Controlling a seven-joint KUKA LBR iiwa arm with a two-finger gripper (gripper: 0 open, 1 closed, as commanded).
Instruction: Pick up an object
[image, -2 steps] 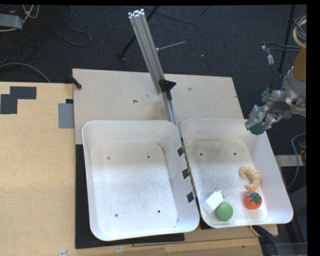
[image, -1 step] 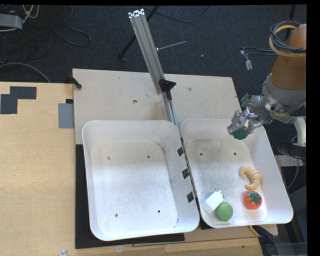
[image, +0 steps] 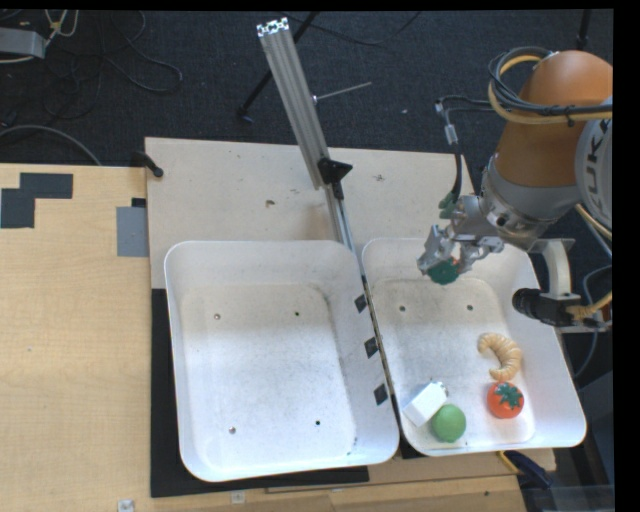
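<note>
I read the gripper, in the upper right of the frame over the right bin, as clenched on a small green object, lifted; next I must carry it steadily.

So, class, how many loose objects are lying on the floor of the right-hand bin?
4. A curved tan piece by the right wall, a red tomato below it, a green ball at the front, a white block touching the ball. The gripper may hide another.
</note>
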